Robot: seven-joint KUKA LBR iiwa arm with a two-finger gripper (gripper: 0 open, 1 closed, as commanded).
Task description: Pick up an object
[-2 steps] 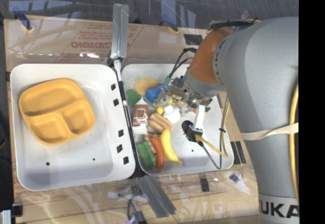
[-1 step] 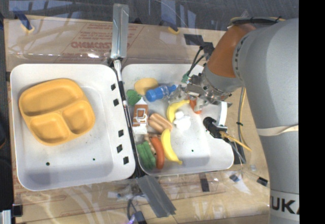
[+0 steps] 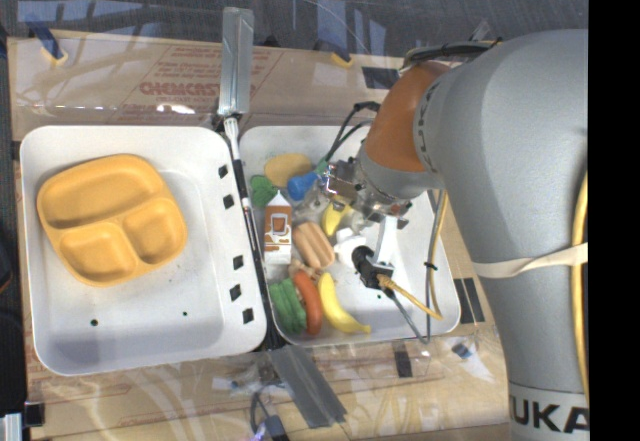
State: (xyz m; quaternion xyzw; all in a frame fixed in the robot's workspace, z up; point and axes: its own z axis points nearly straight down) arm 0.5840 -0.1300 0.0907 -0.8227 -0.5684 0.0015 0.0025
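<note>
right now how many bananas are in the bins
1 that I can see for sure: a banana at the near edge of the right bin, beside the red and green toy food. The arm covers part of that bin, so more may be hidden.

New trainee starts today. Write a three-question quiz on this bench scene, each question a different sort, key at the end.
1. True or false: the yellow divided tray lies in the left bin.
2. Which lies nearest the right bin's front edge? A) banana B) hot dog C) blue item
3. Fill in: the tool hangs over the ___ bin.

Key: 1 true; 2 A; 3 right.
</note>
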